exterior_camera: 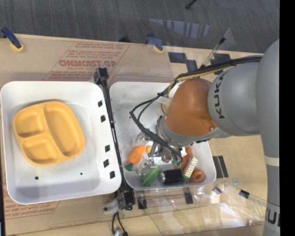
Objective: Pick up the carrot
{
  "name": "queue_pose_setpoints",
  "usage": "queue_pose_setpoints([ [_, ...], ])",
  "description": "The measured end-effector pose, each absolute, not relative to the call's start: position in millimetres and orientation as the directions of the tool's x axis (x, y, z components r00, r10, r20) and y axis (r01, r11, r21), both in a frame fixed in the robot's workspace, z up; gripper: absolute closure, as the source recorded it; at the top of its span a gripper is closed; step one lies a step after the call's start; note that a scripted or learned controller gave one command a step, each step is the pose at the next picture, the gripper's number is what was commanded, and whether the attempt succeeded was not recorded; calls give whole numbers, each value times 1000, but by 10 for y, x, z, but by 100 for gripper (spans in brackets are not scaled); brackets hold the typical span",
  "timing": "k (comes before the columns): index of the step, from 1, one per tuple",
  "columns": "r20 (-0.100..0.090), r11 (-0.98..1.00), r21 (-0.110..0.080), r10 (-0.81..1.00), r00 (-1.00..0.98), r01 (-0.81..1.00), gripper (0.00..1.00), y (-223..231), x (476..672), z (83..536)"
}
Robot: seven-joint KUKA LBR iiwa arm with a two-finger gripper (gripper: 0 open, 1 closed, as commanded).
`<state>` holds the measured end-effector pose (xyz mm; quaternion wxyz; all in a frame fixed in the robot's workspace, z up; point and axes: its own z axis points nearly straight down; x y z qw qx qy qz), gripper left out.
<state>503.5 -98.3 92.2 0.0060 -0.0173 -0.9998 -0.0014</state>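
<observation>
Two white bins, side by side on the bench. Left bin (10, 181): one yellow tray (48, 132) with three compartments, lying toward the bin's upper left. Right bin (119, 107): a small cluster of items along the near edge. One carrot (136, 155), short, orange, with a bit of green at its lower-left end, tilted, near the bin's left wall. Just right of it, one green item (150, 176), then one black block (173, 176), one white ridged piece (191, 166), one red piece (187, 154) and one brown ring-shaped item (197, 176) near the right corner. One arm (236, 100), grey with orange band, comes in from the right; gripper (162, 154) sits low over the cluster, just right of the carrot. Finger spread: cannot tell, the wrist hides it. Nothing seen between the fingers.
</observation>
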Motion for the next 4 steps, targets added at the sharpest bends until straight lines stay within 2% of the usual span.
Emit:
queue_pose_setpoints([
  [1,-1,904,0,429,-904,429,0,-1122,5273,945],
  [2,-3,907,0,421,-907,421,100,-1108,5286,1051],
  [3,-8,961,-2,275,-961,275,100,-1091,5021,936],
  [4,-3,962,0,273,-962,273,0,-1068,5011,922],
])
